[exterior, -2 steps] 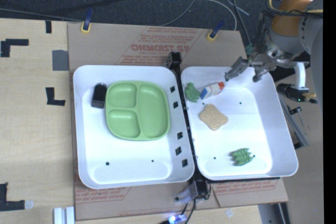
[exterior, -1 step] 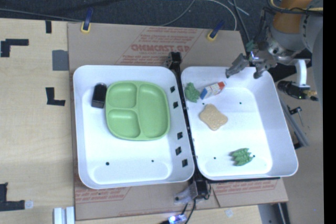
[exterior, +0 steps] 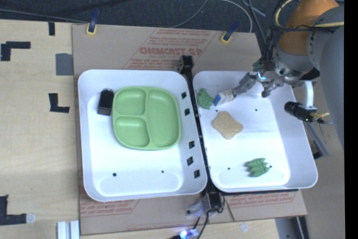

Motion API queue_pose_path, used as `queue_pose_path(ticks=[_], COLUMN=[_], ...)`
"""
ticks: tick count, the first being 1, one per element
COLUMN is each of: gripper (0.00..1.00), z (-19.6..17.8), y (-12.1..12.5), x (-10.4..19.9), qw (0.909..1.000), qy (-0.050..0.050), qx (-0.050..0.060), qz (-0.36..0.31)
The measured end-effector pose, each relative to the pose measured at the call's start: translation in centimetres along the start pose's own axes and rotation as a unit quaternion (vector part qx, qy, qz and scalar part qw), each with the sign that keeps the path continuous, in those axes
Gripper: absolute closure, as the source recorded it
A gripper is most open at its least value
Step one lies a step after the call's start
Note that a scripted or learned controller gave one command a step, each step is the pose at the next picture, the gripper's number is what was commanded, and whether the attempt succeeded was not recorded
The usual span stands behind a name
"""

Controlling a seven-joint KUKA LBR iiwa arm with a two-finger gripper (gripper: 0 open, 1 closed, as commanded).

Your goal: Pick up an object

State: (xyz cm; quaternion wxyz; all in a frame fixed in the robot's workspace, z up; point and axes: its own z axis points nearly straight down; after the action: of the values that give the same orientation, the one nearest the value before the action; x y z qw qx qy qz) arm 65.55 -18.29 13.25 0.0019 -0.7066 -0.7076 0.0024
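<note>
A single fixed camera looks down at a slant from above the bench (exterior: pixel 39 120), far enough back to take in both white bins: the left bin (exterior: pixel 92 137) and the right bin (exterior: pixel 291 143) lie side by side across the middle. The arm (exterior: pixel 313 25) enters from the right, with dark floor along the top.

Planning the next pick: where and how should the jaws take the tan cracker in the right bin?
Take the cracker across its two long sides, coming straight down from above. It lies flat in the right bin, with bare floor around it, apart from the green pieces and, so the jaws have room on both sides.
</note>
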Motion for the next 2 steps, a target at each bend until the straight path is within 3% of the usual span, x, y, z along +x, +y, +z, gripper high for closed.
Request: queue_pose_path(ticks=[1,2], gripper=[0.00,1.00], z=[1.3,0.0], y=[0.7,1.0], x=[0.0,0.1], qw=[0.9999,0.9999], qy=[-0.002,0.000], qx=[-0.014,-0.016], qz=[-0.001,-0.001])
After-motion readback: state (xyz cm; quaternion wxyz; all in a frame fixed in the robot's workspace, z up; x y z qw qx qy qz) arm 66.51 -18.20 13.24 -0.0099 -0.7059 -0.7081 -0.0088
